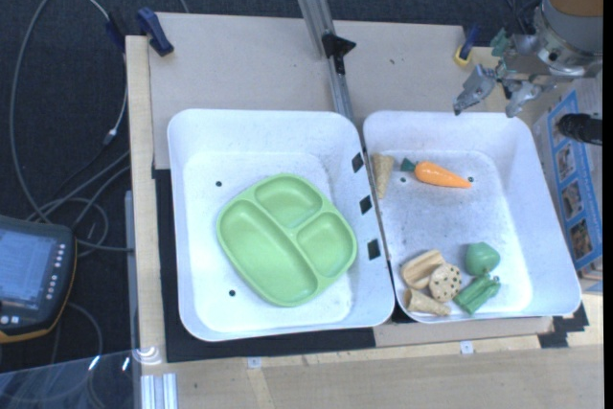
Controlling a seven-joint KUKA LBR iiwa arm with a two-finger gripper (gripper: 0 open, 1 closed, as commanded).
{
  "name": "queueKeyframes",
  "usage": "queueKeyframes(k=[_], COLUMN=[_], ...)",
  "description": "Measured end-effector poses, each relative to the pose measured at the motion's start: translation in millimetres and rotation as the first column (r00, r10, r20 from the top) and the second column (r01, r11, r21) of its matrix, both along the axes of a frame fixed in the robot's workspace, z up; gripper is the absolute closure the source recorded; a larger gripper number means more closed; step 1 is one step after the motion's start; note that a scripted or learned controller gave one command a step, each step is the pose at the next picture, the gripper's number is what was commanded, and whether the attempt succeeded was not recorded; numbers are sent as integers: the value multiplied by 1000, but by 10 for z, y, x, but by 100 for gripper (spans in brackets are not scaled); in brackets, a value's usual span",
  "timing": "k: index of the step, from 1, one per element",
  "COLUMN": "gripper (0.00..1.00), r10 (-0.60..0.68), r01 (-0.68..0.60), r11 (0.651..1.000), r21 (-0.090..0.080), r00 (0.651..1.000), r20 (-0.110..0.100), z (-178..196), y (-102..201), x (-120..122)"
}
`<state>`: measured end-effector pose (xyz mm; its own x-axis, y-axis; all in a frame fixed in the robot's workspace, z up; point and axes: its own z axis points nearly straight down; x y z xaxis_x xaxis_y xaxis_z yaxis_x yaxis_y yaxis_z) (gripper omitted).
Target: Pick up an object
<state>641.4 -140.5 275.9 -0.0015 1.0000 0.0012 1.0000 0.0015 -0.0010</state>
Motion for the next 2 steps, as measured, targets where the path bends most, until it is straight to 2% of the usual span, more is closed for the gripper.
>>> queueKeyframes(k=[1,2], gripper=[0,0], r10=[0,-2], r01=[0,2], r11=[1000,1000], r21=[-1,-1], r00=[1000,1000], r20=[0,-5], z=[0,-423], y=[-1,-19], x=[0,-23])
